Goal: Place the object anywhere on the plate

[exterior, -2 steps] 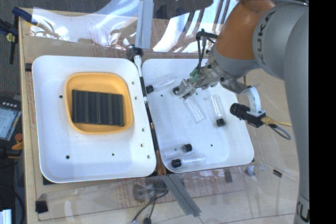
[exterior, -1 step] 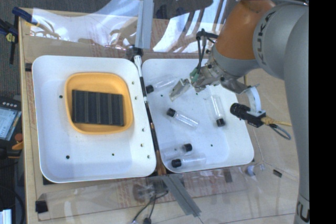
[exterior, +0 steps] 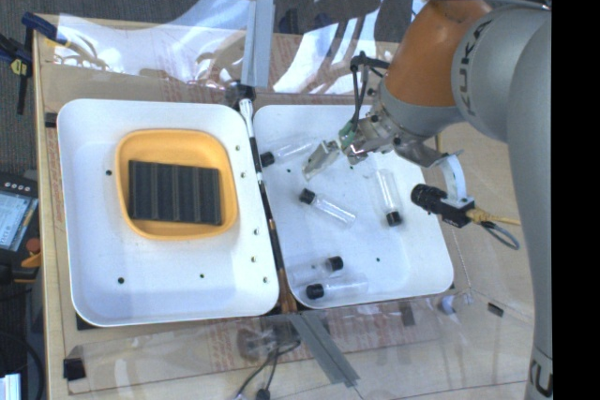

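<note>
- Vials (exterior: 330, 209) lie scattered on the right bin's (exterior: 427, 272) floor, black caps showing.
- Plate (exterior: 174, 148), yellow with a dark ribbed center, sits in the left bin (exterior: 89, 286).
- Gripper (exterior: 323, 157) hovers over the right bin's far side; its grip, I cannot tell.

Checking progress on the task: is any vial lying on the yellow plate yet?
No. The yellow plate in the left bin carries no vial; the vials lie in the right bin.

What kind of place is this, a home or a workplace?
Most likely a robotics lab: a grey arm reaches over two white bins on a bench, clear capped tubes lie in the right bin, and a yellow plate sits in the left.
</note>
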`<state>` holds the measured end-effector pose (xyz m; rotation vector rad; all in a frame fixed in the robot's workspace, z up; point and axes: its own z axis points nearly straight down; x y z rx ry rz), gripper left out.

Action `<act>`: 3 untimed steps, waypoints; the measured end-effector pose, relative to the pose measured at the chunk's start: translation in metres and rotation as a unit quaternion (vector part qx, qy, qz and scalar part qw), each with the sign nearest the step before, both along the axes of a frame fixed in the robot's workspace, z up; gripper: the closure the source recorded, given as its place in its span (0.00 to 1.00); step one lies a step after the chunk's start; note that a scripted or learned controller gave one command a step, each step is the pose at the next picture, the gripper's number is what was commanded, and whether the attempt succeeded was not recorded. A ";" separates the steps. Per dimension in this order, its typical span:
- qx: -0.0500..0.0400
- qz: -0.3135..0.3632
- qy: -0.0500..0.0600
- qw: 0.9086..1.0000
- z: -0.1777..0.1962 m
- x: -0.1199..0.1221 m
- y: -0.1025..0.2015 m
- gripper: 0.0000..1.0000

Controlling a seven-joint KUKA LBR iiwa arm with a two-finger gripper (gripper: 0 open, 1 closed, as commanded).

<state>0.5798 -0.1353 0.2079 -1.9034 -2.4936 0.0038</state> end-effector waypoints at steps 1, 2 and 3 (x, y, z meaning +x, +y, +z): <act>0.000 0.142 -0.003 0.990 -0.006 0.025 0.049 0.00; 0.000 0.155 -0.002 0.988 0.012 0.037 0.029 0.00; 0.000 0.305 -0.003 0.952 -0.016 0.077 0.052 0.00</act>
